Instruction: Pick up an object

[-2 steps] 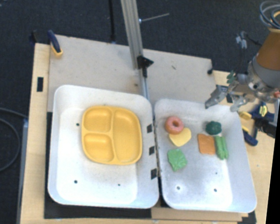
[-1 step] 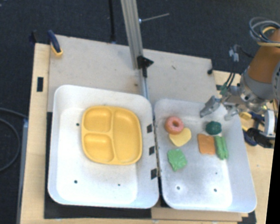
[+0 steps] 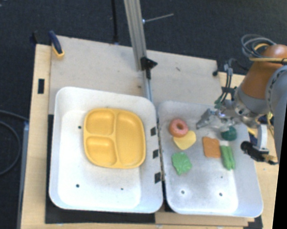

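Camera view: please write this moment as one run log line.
phase: approach | gripper: above right bin, near pink donut | held: nothing seen | yellow tray: left bin

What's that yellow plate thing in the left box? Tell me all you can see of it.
The yellow tray is a divided plate with rounded corners, lying flat and slightly turned in the left bin. It looks like smooth plastic. Raised ridges split it into three compartments: two on its left side, one above the other, and a long one along its right. It touches only the bin floor, well apart from the toy foods in the right bin.
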Controlling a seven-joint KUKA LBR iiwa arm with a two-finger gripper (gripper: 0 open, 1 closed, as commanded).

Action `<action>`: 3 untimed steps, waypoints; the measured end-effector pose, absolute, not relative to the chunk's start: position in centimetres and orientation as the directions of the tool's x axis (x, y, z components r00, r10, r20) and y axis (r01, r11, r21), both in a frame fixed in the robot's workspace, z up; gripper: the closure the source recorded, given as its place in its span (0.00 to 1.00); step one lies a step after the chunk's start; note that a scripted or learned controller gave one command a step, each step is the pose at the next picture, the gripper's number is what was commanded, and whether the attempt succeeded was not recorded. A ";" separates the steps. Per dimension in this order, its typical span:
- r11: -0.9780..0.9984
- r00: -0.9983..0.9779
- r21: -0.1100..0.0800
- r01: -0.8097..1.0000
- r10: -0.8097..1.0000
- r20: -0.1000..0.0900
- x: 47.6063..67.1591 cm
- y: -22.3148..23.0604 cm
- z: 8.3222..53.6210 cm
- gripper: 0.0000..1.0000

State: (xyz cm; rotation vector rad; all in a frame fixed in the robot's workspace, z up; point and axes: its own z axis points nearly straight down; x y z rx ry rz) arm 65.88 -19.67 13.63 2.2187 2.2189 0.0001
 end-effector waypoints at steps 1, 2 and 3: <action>0.002 -0.002 0.001 1.000 1.000 -0.002 65.9 -19.7 10.0 0.00; 0.004 -0.004 0.007 1.000 1.000 -0.006 66.1 -19.8 11.4 1.00; -0.003 0.003 0.005 1.000 1.000 -0.002 65.2 -20.0 16.9 1.00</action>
